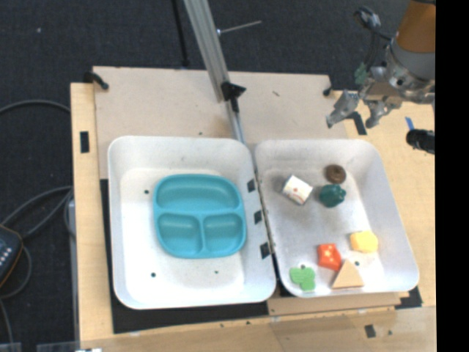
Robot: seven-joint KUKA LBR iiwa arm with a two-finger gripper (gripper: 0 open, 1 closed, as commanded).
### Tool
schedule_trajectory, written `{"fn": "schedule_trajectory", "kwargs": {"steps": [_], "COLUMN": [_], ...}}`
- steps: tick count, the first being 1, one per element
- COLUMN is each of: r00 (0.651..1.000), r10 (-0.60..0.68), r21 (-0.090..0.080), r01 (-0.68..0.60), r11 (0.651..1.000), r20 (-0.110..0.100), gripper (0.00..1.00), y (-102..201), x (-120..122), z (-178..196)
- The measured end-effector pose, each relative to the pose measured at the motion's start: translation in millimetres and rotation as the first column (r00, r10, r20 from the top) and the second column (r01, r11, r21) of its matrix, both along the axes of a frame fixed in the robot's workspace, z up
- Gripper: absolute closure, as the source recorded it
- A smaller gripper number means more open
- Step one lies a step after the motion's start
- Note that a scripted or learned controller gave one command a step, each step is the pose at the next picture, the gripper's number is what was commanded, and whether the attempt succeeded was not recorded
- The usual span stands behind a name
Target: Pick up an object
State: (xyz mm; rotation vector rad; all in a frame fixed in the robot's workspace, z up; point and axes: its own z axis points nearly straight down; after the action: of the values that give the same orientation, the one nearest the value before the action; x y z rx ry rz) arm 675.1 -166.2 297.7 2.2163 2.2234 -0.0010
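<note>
Wooden surface [168, 101] carrying two shallow white bins side by side. Left bin [128, 196] holding a teal divided plate [198, 215] near its middle. Right bin [381, 196] holding every candidate for the pick: toward the far edge a small brown round piece [335, 173], just nearer a dark green lump [332, 195], and beside that, toward the left wall, a white block with a red mark [297, 190]; toward the near right corner a yellow piece [363, 242], an orange-red block with pale dots [329, 255], a tan wedge [348, 276] against the near edge and a green clover-like piece [303, 277] at the near left. Slanted metal rail [209, 42] crossing the far part of the surface. Grey arm with orange band [418, 28] reaching in at the far right. Hand [364, 112] hanging above the surface just beyond the right bin's far edge, fingers spread, nothing between them. Nothing picked yet; whole approach and descent left to do. Likely troubles from here: closing on air if lowered where now poised, outside the bin; catching the bin's raised rim on the way in; nudging the brown piece and green lump together, close as they lie; wedge and orange block, nearly touching, giving a double or slipping grip; rounded lump squirting out from between closing fingers.
</note>
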Motion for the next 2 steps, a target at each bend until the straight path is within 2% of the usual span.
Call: {"fn": "schedule_trajectory", "kwargs": {"steps": [1, 2], "r00": [1.000, 1.000], "r10": [0.001, -0.004], "r21": [-0.001, 0.000], "r01": [-0.001, 0.004], "r11": [1.000, 1.000], "r20": [0.000, -0.005], "gripper": [0.00, 0.00], "y": [-0.2, -10.3], "x": [-0.1, 4.6], "z": [0.0, -53.8]}}
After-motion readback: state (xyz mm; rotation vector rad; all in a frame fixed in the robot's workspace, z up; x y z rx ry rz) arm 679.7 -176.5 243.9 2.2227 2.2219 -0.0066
